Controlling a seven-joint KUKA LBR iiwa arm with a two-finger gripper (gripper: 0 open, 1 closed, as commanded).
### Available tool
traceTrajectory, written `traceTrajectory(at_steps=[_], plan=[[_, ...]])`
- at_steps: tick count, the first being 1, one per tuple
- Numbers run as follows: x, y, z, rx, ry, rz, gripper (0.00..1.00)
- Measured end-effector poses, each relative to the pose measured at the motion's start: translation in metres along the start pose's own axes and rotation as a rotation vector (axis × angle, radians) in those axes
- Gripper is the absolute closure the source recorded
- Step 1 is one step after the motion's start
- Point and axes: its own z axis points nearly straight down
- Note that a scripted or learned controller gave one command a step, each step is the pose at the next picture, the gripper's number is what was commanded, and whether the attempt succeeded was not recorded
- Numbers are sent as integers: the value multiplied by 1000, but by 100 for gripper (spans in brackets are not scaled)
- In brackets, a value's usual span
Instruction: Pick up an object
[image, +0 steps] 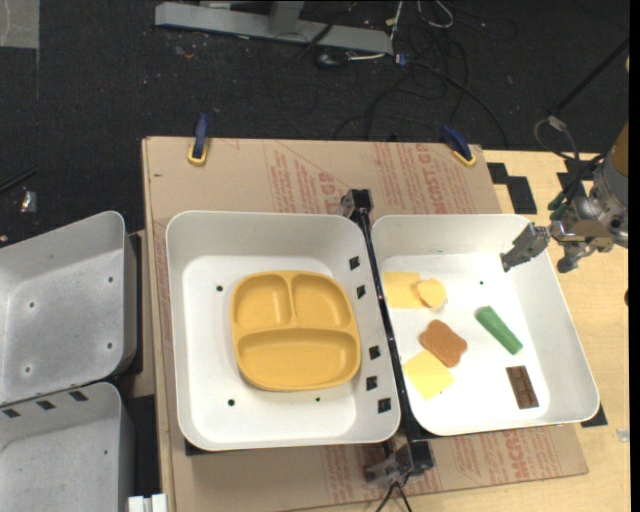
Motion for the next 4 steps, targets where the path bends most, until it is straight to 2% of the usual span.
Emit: traceTrajectory(at_steps=[1,2,3,4], plan=[[3,9,59,5,2,1,0],[10,0,111,5,2,1,0],[17,4,158,4,2,0,0],[17,5,146,-1,0,2,100]])
